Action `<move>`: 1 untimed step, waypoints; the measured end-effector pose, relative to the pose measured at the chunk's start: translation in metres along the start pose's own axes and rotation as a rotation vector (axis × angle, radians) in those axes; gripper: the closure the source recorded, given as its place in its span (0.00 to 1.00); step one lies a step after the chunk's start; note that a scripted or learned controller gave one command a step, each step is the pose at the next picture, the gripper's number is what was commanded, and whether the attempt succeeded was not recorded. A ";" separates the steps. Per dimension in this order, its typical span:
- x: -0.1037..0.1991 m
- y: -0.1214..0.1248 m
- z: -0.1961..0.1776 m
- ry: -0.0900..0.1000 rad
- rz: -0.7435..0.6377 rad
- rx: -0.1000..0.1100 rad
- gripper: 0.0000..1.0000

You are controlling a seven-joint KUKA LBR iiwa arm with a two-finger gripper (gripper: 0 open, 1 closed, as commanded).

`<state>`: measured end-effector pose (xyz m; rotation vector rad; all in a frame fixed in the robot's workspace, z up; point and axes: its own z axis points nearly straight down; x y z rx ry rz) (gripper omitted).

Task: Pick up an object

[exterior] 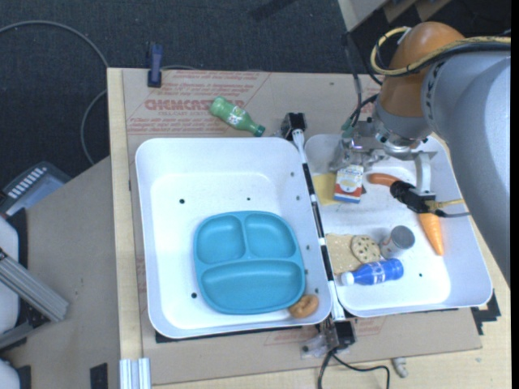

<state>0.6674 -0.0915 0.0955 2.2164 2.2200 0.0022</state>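
My gripper (351, 157) hangs low over the back left part of the right bin (466, 286). Directly beneath it stands a small white carton (349, 186) with red and blue print, its top meeting the gripper's tip. A yellow slice (324, 190) lies left of the carton. To its right are a red sausage (381, 179) and an orange carrot (434, 233). A grey can (399, 238), a cookie (363, 248) and a blue bottle (374, 273) lie toward the front.
The left bin (162, 177) holds a blue divided plate (247, 260) and a brown doughnut (305, 305) at its front right corner. A green bottle (236, 114) lies on the cardboard behind the bins. The arm's grey body (478, 112) covers the right bin's back right.
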 end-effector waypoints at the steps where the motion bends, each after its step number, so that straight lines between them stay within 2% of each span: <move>1: 0.061 -0.045 -0.090 0.003 0.000 0.004 1.00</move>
